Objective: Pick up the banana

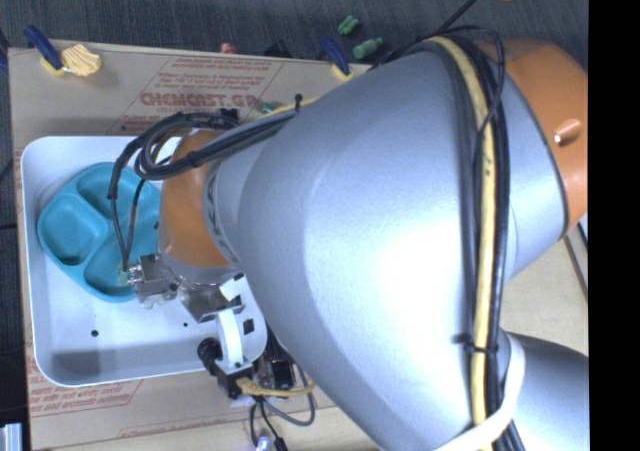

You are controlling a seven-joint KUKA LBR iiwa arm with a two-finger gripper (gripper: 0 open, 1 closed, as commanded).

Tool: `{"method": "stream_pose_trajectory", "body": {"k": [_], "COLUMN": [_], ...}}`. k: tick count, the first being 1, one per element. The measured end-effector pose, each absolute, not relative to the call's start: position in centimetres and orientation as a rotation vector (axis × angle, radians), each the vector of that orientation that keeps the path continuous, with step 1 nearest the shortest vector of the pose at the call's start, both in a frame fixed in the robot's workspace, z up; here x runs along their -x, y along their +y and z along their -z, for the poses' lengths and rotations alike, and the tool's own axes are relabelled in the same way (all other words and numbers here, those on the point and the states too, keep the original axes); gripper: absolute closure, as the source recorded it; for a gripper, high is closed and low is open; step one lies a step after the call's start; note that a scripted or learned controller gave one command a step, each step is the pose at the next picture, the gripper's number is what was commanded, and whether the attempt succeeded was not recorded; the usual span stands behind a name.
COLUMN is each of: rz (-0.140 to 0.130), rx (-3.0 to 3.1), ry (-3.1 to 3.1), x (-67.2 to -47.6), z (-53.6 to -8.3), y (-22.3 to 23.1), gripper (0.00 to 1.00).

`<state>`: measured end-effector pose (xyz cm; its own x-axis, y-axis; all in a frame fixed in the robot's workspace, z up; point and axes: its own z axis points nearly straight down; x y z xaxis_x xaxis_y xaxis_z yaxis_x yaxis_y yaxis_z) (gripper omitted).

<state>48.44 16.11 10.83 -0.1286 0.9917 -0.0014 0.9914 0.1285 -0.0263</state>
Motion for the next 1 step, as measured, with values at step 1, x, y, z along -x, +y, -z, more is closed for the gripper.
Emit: {"method": "stream_pose_trajectory", "body": {"k": [1], "rz": [-0.036], "rx": [2.053], "ry": [-2.352], "x": [-48.41], "z": [-11.78], "y": [16.15], "gripper": [1.00]}}
